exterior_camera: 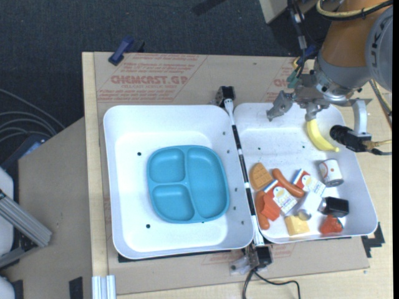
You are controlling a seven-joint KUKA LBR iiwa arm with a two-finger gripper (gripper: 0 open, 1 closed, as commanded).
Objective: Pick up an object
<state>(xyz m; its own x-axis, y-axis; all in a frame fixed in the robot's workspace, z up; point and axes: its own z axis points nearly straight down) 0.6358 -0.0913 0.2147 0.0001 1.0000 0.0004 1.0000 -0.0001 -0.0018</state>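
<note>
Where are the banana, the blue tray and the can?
banana (318, 137), camera view, middle of its yellow curve.
blue tray (187, 183), camera view, where its dividers meet.
can (330, 171), camera view, its white side.

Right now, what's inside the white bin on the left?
A blue plate with three sections lies flat in the left bin. White floor shows around it. Whatever is under the plate is covered, so that cannot be seen.
</note>
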